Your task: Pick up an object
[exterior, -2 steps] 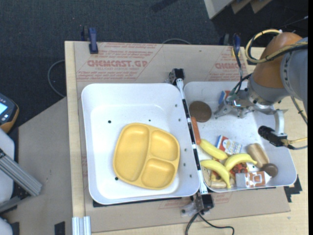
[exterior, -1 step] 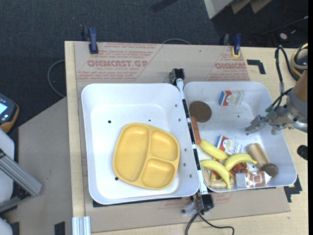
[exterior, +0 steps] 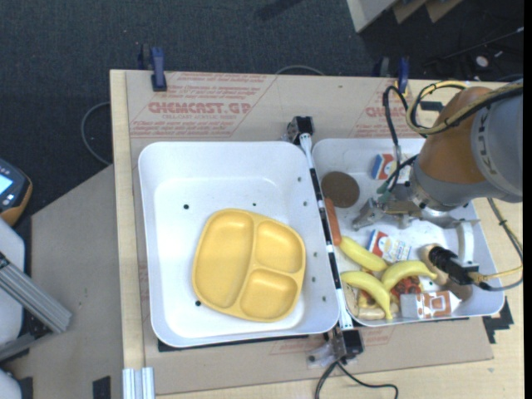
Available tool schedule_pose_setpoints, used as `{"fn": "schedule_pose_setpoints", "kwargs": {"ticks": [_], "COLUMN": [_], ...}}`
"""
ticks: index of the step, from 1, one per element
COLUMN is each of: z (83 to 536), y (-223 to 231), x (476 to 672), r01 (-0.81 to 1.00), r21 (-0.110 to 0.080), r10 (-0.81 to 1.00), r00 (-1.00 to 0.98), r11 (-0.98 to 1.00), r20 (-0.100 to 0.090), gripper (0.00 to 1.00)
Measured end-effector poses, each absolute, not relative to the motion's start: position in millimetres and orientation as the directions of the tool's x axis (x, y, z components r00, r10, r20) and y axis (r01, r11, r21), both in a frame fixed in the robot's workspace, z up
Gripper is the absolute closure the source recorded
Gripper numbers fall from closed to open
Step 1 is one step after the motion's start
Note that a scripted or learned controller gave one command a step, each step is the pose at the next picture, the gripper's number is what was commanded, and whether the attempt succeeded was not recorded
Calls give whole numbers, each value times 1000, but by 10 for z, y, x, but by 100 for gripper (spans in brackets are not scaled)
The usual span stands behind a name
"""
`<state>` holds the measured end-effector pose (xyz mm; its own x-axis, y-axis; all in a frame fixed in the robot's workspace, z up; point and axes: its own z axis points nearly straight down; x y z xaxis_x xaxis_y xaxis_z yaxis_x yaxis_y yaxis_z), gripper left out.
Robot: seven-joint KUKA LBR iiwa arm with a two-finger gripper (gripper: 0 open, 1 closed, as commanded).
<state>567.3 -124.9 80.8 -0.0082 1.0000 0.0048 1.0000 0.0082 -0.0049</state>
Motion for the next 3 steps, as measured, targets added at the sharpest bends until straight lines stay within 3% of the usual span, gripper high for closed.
{"fn": "schedule_pose_setpoints", "kwargs": {"ticks": [1, 2, 3], "z": [849, 848, 844], "y": [-2089, -1416, -1445], "x": [4747, 5497, 5200], "r01": [1000, 1000, 1000], "r21": [-4, 6, -3], "r10": [1000, 1000, 1000], "r00": [11, -8, 1], "r11": [-11, 8, -1], "r20": [-1, -1, 1], "gripper": [0, 0, 0]}}
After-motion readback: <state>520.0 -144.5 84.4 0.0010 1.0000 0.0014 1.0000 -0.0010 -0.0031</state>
